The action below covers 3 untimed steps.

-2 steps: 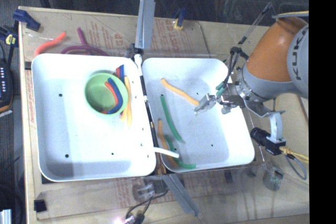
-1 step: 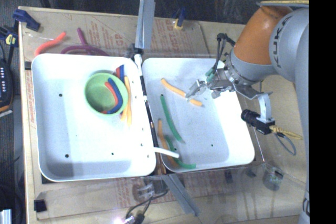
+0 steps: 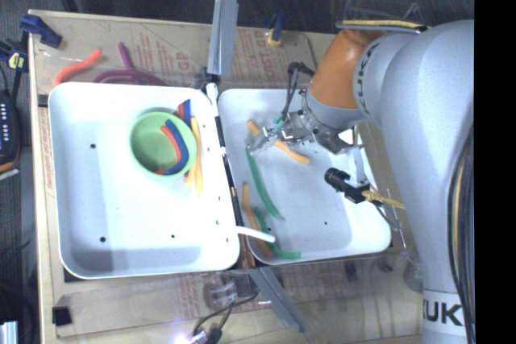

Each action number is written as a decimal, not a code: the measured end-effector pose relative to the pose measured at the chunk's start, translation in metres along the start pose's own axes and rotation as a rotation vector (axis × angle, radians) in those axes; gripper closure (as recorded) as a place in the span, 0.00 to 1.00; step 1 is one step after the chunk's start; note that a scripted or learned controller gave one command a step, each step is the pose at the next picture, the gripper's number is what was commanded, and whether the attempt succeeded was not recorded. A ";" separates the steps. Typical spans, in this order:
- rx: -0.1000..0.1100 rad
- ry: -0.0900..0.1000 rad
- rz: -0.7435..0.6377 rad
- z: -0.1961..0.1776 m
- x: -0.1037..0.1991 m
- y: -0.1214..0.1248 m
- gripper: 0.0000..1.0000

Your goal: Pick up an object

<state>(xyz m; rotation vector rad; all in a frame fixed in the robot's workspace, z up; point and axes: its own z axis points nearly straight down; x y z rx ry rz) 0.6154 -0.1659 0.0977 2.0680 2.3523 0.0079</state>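
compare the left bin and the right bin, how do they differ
The left bin holds a green bowl with coloured strips bunched at the bowl's right side; the right bin has loose green and orange strips scattered on its floor. The gripper reaches into the right bin, while nothing reaches into the left bin. The left bin looks wider than the right bin. Both are shallow, white, and sit side by side.

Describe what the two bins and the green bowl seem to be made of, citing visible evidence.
Left bin and right bin: likely moulded plastic, smooth white with rounded corners and soft sheen. Green bowl: probably plastic too, uniform matte colour with a thick rounded rim.
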 end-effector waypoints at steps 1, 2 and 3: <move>0.011 0.003 0.066 0.005 -0.033 0.021 0.00; 0.010 0.005 0.058 -0.005 -0.030 0.023 1.00; 0.011 0.004 -0.036 -0.083 0.008 0.025 1.00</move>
